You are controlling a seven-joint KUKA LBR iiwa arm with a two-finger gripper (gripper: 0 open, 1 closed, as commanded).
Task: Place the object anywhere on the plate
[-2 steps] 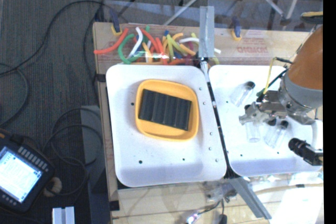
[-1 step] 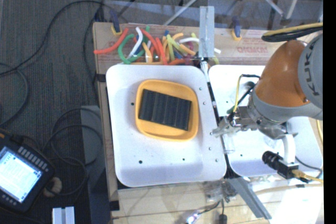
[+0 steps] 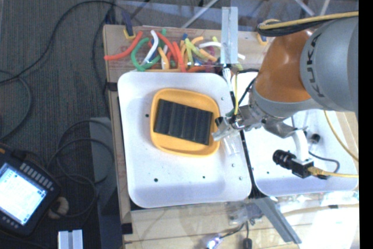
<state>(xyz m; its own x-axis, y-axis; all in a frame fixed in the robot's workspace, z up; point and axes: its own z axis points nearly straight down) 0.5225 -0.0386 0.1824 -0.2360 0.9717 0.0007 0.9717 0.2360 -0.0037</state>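
Observation:
A yellow plate [image 3: 183, 123] lies in the left white bin [image 3: 175, 183], towards its upper middle. A dark ribbed rectangular object [image 3: 182, 121] rests flat on the plate and covers most of its middle. My gripper [image 3: 225, 138] hangs low at the plate's right rim, just right of the dark object. It is open, and nothing sits between its fingers. The grey arm with its orange band [image 3: 282, 67] reaches in from the right and hides much of the right bin's upper part.
The right white bin [image 3: 303, 183] lies under the arm, with a black cable fitting [image 3: 291, 161] over it. A tangle of coloured cables [image 3: 169, 49] lies along the bench's far edge. A thin upright post [image 3: 229, 38] stands behind the bins' divider.

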